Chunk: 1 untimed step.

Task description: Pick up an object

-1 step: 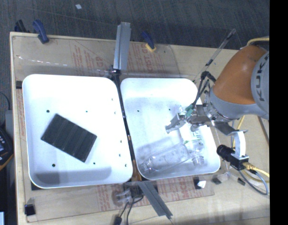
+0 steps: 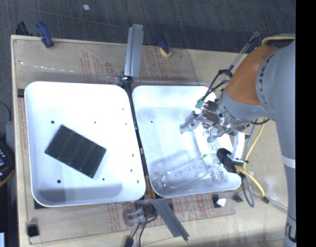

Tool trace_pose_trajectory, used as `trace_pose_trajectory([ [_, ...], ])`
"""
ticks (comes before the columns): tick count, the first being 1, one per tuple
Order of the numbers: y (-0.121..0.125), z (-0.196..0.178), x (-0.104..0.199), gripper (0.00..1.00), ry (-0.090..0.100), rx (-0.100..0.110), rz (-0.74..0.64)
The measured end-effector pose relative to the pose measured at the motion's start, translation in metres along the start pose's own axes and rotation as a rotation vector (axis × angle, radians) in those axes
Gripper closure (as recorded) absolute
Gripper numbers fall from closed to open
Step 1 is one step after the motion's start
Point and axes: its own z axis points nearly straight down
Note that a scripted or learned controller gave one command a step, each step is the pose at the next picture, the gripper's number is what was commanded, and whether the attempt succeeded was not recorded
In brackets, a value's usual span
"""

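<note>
Two shallow white bins side by side on a wooden bench (image 2: 199,217): left bin (image 2: 29,138), right bin (image 2: 147,117), touching along a dark divider. Blue clamps (image 2: 43,34) and (image 2: 162,43) grip the bench's far edge, a grey metal bar (image 2: 133,50) between them. A handheld controller (image 2: 0,158) sits at the left margin.
</note>
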Motion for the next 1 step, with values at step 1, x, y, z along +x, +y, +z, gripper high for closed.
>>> trace_pose_trajectory([
  [1, -0.0154, -0.0136, 0.0436, 0.0, 0.001, 0.0, 0.041],
])
